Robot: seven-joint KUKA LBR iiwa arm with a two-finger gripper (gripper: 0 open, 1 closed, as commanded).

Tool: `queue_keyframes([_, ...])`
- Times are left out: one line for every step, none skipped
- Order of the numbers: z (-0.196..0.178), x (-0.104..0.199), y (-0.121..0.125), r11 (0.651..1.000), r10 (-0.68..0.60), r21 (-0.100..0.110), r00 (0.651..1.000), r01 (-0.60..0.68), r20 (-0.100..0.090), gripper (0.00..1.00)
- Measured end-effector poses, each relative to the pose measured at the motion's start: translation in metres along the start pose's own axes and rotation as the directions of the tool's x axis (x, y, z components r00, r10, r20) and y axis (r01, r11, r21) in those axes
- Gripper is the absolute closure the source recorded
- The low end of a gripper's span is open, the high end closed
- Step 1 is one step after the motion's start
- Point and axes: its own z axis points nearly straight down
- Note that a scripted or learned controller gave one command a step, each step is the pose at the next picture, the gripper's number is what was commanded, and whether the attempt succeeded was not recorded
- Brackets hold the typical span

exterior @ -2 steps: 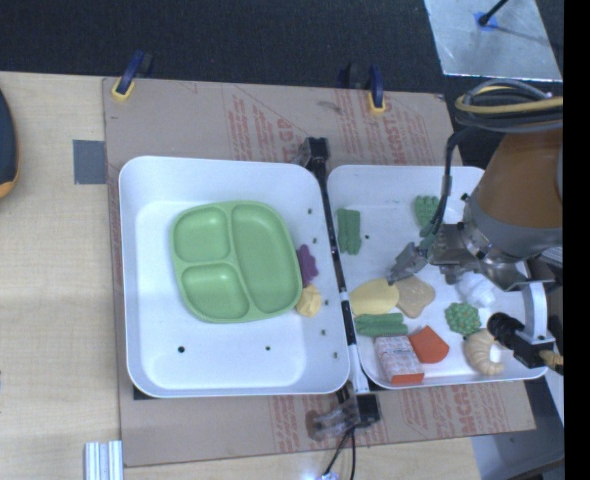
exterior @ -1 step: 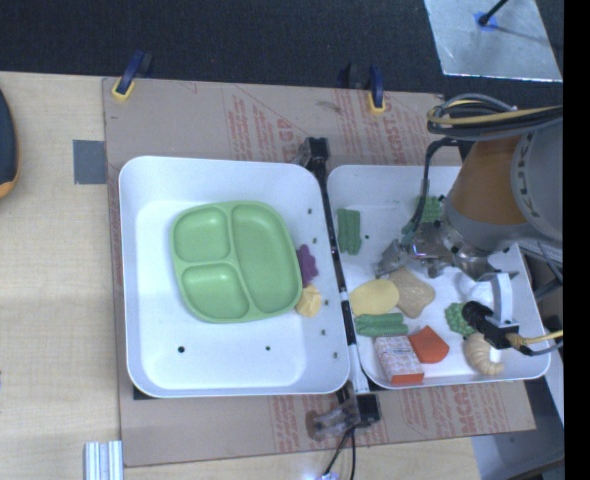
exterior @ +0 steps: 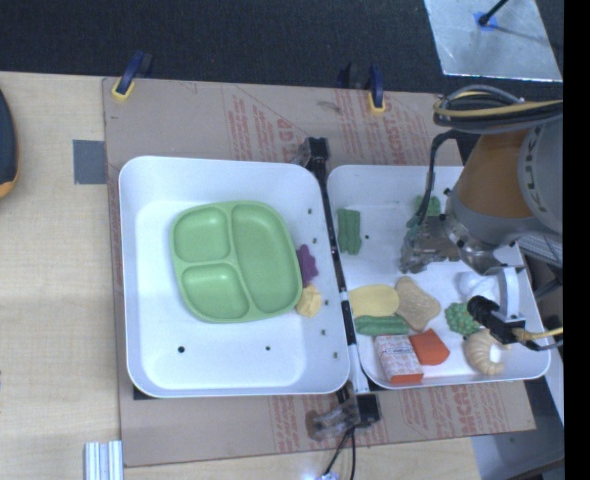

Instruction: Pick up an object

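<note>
A pale wooden worktop [exterior: 45, 298] carries a cardboard sheet with two white bins side by side. The left bin [exterior: 155, 358] holds a green divided plate [exterior: 235, 261], with a purple piece [exterior: 307, 262] and a yellow piece [exterior: 309, 301] at its right edge. The right bin [exterior: 380, 183] holds toy foods: a green block [exterior: 349, 230], a yellow slab [exterior: 374, 299], a tan piece [exterior: 418, 303], an orange block [exterior: 430, 347] and a croissant [exterior: 484, 352]. The claw [exterior: 425, 248] hangs low over this bin's upper middle; whether it is open or closed cannot be told.
</note>
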Motion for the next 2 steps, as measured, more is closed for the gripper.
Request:
queue_keyframes([-0.029, -0.048, -0.064, 1.000, 0.007, 0.002, 1.000, -0.007, -0.002, 1.00])
queue_keyframes([-0.052, -0.034, -0.090, 1.000, 0.001, 0.002, 1.000, -0.001, -0.004, 1.00])
